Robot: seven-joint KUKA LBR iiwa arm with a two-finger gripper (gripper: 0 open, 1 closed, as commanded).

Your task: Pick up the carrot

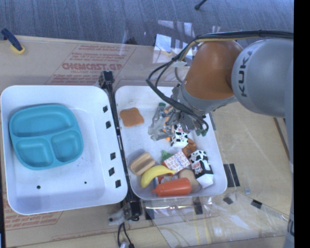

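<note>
Left bin (20, 190) just has a blue divided tray (45, 136) sitting in it. Right bin (139, 99) is the busy one: the carrot (173, 187) lies along the near wall, touching a banana (154, 174), with a bun (142, 163), cow-print cartons (200, 163) and an orange toast slice (132, 117) around. The gripper (168, 122) hangs over the bin's middle; can't tell its grip state. Cardboard (88, 61) underneath, grey carpet (93, 9) beyond.

A blue divided tray (45, 136) is parked in the left bin (20, 190) (banana (154, 174) and toast (132, 117) are kept in the right).
</note>
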